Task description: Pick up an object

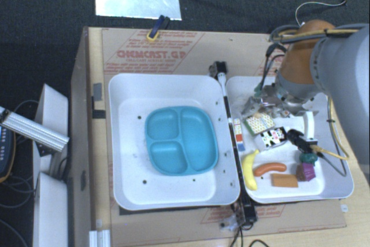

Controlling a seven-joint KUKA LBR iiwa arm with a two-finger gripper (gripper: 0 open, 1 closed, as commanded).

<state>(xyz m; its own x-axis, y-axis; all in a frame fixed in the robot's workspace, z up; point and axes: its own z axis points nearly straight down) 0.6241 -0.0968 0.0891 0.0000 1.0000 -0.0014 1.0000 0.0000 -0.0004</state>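
Observation:
My gripper [258, 104] hangs low over the back left part of the right bin [338, 185], at the end of the grey arm with its orange band. Just in front of it lies a small checkered green-and-white box [259, 122], and beside that a white card with dark spots [272, 137]. Nearer the front of this bin are a yellow banana [249, 169], a red-orange sausage [270, 169], an orange block [284, 181], a purple piece [306, 172] and a small teal piece [308, 156]. Nothing shows between the gripper and the box.
The left bin [130, 124] holds a blue divided plate [180, 140]. A dark rail [228, 124] runs between the two bins. The bench's cardboard top [156, 52] lies behind the bins, with a yellow-and-blue clip [156, 29] at its back edge.

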